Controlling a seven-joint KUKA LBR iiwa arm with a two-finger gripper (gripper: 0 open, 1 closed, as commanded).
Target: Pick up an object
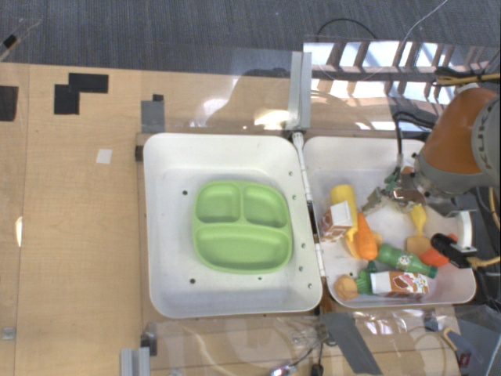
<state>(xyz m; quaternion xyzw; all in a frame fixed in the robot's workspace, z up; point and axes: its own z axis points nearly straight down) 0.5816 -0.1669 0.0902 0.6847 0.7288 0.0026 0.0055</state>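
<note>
1. Grey arm [462,143] with its orange band reaches in from the right over the right bin [344,159].
2. Its jaws [381,198] hang spread apart, grasping nothing, just right of the yellow block [341,193].
3. Left bin [168,210] holds a green divided plate [241,226].

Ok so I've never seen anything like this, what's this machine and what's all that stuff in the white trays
This is one photo from a camera fixed above a workbench, looking down at a slant. The grey and orange shape at the right is a robot arm. Its claw hangs over the right bin, and nothing shows between its fingers. That bin holds toy food: a yellow piece, a small carton, an orange piece, a green bottle and a white labelled bottle. The left bin holds a green divided plate. The arm's job is to pick one object up.
</note>
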